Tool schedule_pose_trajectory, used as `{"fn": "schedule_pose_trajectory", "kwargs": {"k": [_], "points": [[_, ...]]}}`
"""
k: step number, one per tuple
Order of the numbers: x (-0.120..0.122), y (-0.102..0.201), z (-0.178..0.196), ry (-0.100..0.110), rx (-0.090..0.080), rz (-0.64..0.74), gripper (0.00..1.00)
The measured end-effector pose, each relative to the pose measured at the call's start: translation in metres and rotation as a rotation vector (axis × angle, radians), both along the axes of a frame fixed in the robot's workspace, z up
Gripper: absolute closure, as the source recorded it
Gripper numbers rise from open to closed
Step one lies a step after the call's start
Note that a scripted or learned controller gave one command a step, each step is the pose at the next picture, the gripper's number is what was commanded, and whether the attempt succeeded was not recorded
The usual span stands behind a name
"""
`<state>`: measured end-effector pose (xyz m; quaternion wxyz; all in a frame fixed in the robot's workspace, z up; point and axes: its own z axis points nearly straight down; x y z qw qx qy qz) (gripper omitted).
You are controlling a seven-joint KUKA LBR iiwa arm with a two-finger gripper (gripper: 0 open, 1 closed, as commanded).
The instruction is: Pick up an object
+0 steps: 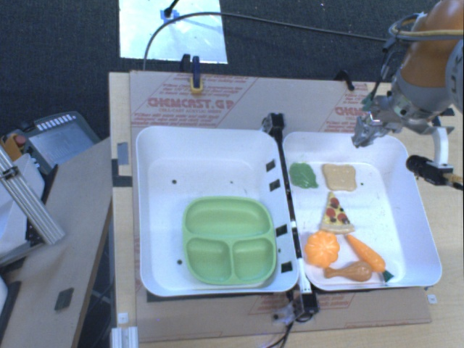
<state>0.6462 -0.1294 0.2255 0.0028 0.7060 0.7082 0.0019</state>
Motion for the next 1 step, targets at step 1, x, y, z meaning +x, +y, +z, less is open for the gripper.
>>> {"fn": "schedule_pose_trajectory", "kwargs": {"k": [1], "points": [[0.001, -0.0001, 0.0064, 0.003, 0.001, 0.001, 1.0]]}}
